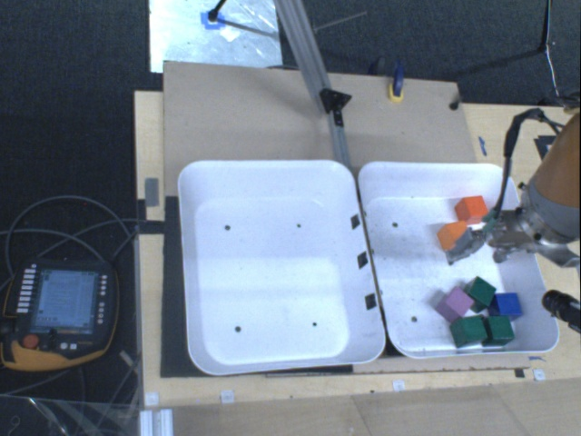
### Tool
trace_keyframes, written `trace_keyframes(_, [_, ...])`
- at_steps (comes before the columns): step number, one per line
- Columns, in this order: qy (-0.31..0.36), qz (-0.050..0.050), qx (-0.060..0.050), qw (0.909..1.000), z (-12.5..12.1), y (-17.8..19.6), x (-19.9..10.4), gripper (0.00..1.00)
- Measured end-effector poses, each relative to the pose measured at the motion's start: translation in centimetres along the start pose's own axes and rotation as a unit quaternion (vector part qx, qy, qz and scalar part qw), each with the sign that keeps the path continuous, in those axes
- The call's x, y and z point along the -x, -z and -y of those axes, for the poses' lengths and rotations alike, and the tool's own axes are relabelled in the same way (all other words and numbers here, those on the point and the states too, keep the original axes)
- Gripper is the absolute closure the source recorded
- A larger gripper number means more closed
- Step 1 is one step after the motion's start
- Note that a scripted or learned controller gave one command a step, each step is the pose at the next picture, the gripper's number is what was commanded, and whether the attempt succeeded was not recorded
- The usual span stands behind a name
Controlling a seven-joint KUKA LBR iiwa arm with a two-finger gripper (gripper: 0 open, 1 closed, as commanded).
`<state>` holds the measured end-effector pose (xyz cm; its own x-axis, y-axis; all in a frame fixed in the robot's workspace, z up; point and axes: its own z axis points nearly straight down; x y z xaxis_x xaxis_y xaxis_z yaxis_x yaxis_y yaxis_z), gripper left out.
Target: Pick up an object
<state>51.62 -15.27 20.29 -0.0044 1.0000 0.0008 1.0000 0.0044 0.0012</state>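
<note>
My gripper (pixel 465 243) reaches in from the right over the right bin (pixel 399 334), low in its upper right part. An orange block (pixel 449 234) lies right against the gripper's tip on its left side; whether it is gripped cannot be made out. A second orange block (pixel 470 208) sits just behind it, toward the bin's far right corner. A purple block (pixel 454 303), a blue block (pixel 507 305) and three green blocks (pixel 481 291) (pixel 468 331) (pixel 498 331) cluster in the bin's near right corner.
The left bin (pixel 204 334) stands beside the right one, joined by black clips (pixel 362 260). A slanted metal pole (pixel 313 53) rises behind the bins. A teach pendant (pixel 59 314) lies on the floor at the left.
</note>
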Motion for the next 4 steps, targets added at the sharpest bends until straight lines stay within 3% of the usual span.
trace_keyframes(1, [0.0,0.0,0.0,1.0,0.0,0.0,0.0,0.0])
trace_keyframes(3, [-0.001,0.0,-0.001,1.0,-0.9,-10.8,-0.5,0.0])
trace_keyframes(4, [0.0,0.0,0.001,1.0,-1.0,-9.4,-0.4,1.0])
